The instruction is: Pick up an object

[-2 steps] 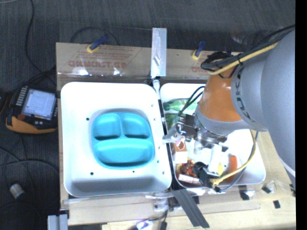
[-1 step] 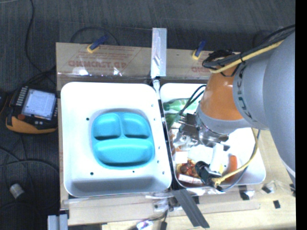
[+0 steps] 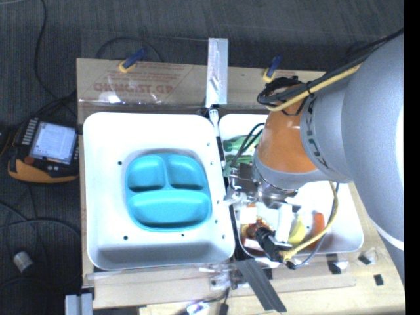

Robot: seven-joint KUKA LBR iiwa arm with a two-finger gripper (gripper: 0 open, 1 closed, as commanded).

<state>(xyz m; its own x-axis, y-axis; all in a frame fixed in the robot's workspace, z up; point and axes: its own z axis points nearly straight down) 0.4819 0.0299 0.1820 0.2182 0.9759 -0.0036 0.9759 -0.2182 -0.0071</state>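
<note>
The divided blue plastic tray looks smooth and shiny. The white plastic bin around it is smooth. The light wooden table looks dull.

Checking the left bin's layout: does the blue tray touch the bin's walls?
Apart. The camera view shows the blue tray on the left bin's floor, with white floor visible all around it.

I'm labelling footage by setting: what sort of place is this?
Probably a robotics lab bench: a grey and orange robot arm over two white bins, loose cables on dark carpet, and a handheld control pendant.
</note>
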